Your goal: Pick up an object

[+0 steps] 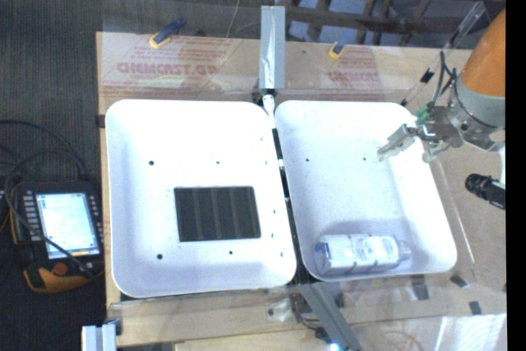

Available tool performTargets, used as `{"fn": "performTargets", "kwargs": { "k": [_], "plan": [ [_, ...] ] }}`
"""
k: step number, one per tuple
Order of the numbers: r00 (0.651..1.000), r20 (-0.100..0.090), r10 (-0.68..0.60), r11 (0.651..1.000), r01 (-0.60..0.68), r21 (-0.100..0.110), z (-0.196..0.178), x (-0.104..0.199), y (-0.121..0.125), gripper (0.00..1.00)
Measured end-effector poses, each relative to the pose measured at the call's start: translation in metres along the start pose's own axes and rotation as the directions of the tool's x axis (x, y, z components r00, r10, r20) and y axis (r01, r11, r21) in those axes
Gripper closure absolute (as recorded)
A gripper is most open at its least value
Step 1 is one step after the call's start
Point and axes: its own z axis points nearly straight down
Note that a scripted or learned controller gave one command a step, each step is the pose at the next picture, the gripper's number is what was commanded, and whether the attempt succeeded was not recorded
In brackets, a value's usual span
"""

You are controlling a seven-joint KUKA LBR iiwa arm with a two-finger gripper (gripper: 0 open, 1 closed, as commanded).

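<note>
Camera view, from above at a slant. Two shallow white bins sit side by side on the desk (164, 70). The left bin (131, 144) contains a dark, ribbed rectangular panel (217, 213) lying flat near its middle, slightly toward the near side. The right bin (329, 136) contains a clear plastic bottle (362, 251) with a pale label, lying on its side against the near wall, its long axis running left to right.

The arm enters from the right; its orange band (497, 62) appears at the right edge, above the grey wrist. The jaws (411, 140) hang over the far right part of the right bin, near its right wall, well apart from the bottle. One slim finger (394, 141) points left over the bin floor. Nothing lies between the fingers; whether the jaws stand wide or narrow cannot be told from this angle.

Beyond the bins, a grey upright post (272, 49) stands at the seam between them. A handheld control pendant (57, 226) with a lit screen rests on the floor to the left of the desk, with cables around it.
</note>
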Motion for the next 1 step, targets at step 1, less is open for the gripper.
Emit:
{"fn": "performTargets", "kwargs": {
  "k": [1],
  "plan": [
    [0.994,0.002,0.11,0.994,-0.11,0.0,-0.0346,-0.0243,-0.0619,0.0]
  ]
}}
